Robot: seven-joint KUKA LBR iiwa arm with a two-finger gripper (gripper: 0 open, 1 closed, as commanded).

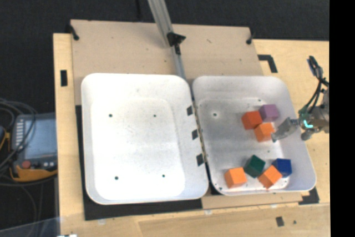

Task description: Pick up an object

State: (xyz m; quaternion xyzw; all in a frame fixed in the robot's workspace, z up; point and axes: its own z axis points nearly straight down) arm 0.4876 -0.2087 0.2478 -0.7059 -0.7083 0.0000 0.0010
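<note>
Several small blocks lie in the right white bin (233, 91). A purple block (269, 112) sits beside an orange block (252, 119), and another orange block (264, 131) lies just below them. Toward the bin's front edge are a dark green block (255, 166), a blue block (283, 166) and two orange blocks (235, 176) (270, 176). My gripper (284, 128) reaches in low from the right edge of the camera view, its tip right next to the middle orange block, on that block's right side. I see no block lifted off the bin floor.
The left white bin (138, 136) lies beside the right one, with a row of clips between them. A slanted metal rail (158, 5) rises behind the bins. Cables hang at the arm's wrist (317, 102). A pendant (30, 144) sits off the bench's left.
</note>
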